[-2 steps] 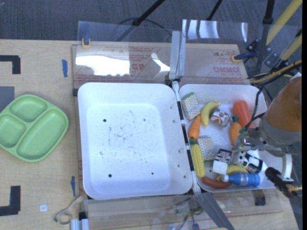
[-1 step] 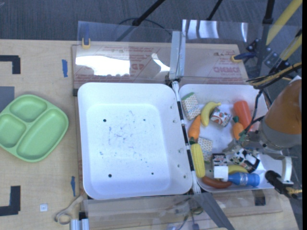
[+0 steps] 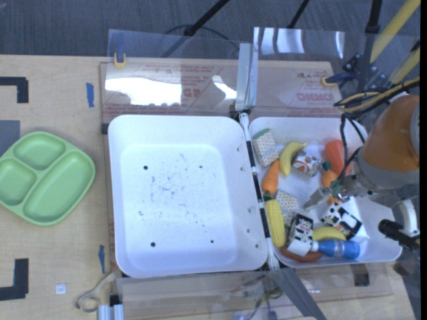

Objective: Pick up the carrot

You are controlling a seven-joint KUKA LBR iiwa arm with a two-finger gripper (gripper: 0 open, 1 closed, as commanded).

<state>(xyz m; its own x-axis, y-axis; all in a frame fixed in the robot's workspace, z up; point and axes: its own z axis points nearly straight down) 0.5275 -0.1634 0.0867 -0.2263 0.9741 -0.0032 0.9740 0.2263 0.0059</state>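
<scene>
From my remote console: a green divided plate [image 3: 45,177] sits at the desk's [image 3: 53,272] left edge, and beside it is the left bin [image 3: 120,179], its floor marked with faint scribbles. Across the divider, the right bin [image 3: 380,245] is crowded. Along its left wall lie a checked packet [image 3: 264,145], the carrot [image 3: 271,177] I am after, tilted with its green tip toward the near edge, and an ear of corn [image 3: 275,220] below it. A banana [image 3: 291,156] and a small printed carton [image 3: 306,165] sit just right of the carrot. A blue-capped bottle [image 3: 333,249] lies along the near wall. Further right, a second orange vegetable [image 3: 333,157] lies by the arm [image 3: 393,145]. The hand [image 3: 333,193] hangs low over the bin's middle, well right of the carrot; I cannot tell how far it is open, and I see nothing held.

I judge this the approach step, grasp not yet made. Next the hand must shift left to the carrot and align across its narrow body, clear of the banana and corn.

Red lettering on the clear back panels [image 3: 200,85] is mirrored and unreadable.
</scene>
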